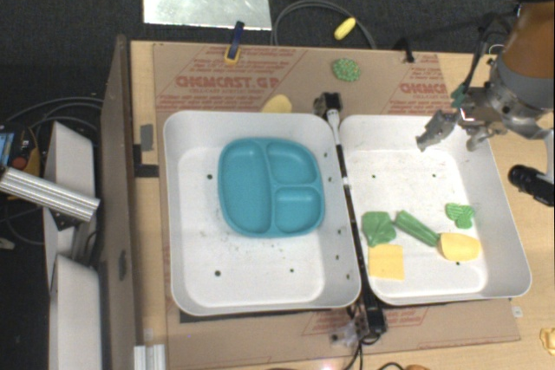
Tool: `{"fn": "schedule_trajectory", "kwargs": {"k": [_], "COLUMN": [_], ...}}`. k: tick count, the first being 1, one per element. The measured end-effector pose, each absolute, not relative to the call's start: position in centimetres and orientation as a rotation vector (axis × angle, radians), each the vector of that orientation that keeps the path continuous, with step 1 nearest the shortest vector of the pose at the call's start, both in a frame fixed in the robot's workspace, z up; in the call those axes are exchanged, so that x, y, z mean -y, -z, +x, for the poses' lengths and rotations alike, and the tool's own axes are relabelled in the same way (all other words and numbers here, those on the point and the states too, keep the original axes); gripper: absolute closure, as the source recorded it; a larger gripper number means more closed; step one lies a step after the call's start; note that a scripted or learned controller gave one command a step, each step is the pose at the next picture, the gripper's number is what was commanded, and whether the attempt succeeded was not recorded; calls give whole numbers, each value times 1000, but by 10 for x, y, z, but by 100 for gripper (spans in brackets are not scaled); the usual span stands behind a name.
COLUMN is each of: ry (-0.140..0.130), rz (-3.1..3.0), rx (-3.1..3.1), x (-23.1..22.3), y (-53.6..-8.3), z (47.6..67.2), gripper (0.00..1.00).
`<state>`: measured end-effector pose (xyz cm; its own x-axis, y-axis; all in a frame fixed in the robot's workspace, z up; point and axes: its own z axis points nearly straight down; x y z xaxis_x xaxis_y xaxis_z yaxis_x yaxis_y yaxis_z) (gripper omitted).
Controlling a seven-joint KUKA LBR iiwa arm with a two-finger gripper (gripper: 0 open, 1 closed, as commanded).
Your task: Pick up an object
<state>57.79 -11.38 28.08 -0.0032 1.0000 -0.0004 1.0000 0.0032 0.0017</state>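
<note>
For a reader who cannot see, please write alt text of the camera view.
A robot arm's tool hovers over the far edge of the right bin, which holds green and yellow toy foods near its front. The left bin holds a blue divided plate.

Two shallow white plastic bins stand side by side on a brown cardboard sheet (260, 82). In the left bin (195, 273) lies a light blue plastic plate with three compartments (270, 187). The right bin (499, 212) holds several small objects near its front edge: a green leaf-shaped piece (377, 226), a long green pod-like piece (417, 229) touching it, a yellow square block (387, 262) just in front, a rounded yellow piece (459, 247), and a small green piece (460, 214) just behind that. The grey two-finger gripper (453, 131) hangs over the back part of the right bin, well apart from these objects, with its fingers spread and nothing between them.
</note>
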Motion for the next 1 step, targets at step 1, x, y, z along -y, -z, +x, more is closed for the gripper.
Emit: {"fn": "schedule_trajectory", "kwargs": {"k": [1], "ry": [10], "rz": [2227], "rx": [-2232], "x": [91], "y": [-157], "z": [537], "gripper": [0]}}
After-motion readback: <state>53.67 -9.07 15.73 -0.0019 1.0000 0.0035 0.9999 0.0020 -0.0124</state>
